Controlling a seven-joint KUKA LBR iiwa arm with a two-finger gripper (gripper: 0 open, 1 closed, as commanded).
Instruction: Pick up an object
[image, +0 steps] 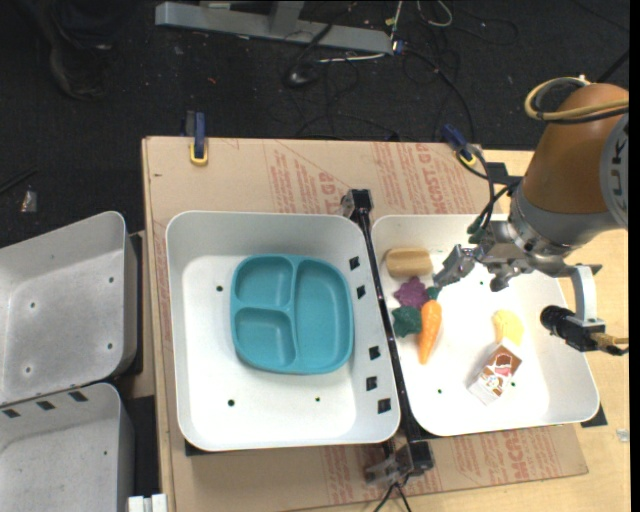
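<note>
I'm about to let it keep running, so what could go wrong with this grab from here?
The gripper sits near a tight cluster: carrot, purple piece and green piece touch, so it may nudge or catch two at once. The cluster also hugs the right bin's left wall, leaving little finger room.

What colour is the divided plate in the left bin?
The plate is teal, or light blue-green, all over. It shows clearly in the camera view, in the left bin.

Bright, even overhead light; soft shadows, slightly grainy, mostly sharp.
</note>
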